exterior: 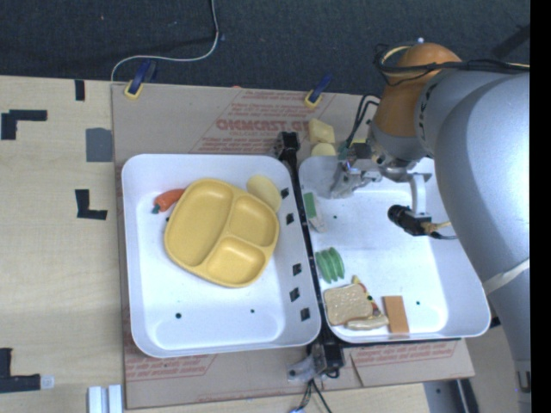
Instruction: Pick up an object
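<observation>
My gripper (pixel 348 177) hangs low over the far left corner of the right bin (pixel 430 265), below the orange wrist band. Two pale yellow pieces lie just beyond that corner, one (pixel 321 132) on the cardboard and one (pixel 324 151) at the bin's rim, close to the gripper. Further forward in the right bin are a small green piece (pixel 310 205), a ribbed green item (pixel 330 264), a slice of toast (pixel 353 305) and an orange-brown block (pixel 395 313). Nothing can be seen held.
The left bin (pixel 146 308) holds a yellow divided plate (pixel 222 231), an orange carrot (pixel 169 199) and a pale yellow food piece (pixel 263 189) at the plate's far edge. A black divider (pixel 297 239) separates the bins. The bulky grey arm (pixel 486 162) covers the right bin's right side.
</observation>
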`<state>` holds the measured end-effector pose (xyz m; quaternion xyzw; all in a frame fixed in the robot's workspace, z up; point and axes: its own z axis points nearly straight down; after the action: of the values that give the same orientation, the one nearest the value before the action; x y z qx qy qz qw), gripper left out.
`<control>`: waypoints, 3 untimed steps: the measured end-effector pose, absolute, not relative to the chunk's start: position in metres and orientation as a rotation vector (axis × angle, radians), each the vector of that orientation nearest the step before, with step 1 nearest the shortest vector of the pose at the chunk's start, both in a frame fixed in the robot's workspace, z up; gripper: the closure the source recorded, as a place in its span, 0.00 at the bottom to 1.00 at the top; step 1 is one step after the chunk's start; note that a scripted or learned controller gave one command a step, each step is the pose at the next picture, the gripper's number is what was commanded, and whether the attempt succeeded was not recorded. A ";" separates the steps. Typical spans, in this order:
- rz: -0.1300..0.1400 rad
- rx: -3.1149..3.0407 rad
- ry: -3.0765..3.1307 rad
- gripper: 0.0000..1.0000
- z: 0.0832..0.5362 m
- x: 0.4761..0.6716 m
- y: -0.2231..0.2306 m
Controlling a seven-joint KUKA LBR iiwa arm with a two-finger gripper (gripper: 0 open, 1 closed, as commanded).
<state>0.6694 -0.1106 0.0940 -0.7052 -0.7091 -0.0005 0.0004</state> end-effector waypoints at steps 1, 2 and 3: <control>-0.004 -2.233 -2.226 0.00 0.199 0.670 -0.186; 0.008 -2.212 -2.216 0.00 0.153 0.579 -0.115; -0.005 -2.211 -2.230 0.00 0.186 0.583 -0.040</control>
<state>0.5830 -0.0403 0.1858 -0.7040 -0.7102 -0.0015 0.0006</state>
